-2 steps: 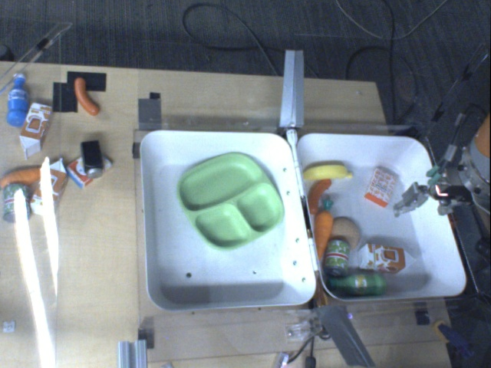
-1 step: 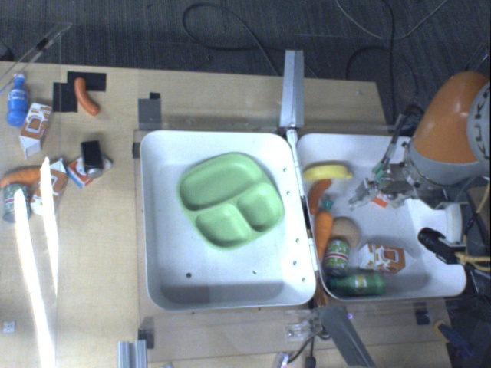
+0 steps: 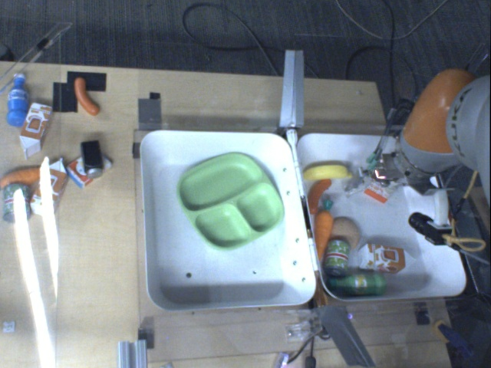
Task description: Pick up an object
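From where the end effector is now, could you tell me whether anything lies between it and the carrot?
The yellow banana lies partly between the end effector and the carrot, at the right bin's upper left.

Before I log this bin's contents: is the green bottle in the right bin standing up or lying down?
Lying down. The green bottle rests lengthwise on its side along the near wall of the right bin, below the small carton.

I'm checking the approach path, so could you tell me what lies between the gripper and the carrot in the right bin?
In the camera view, bare white bin floor lies between the gripper and the carrot.
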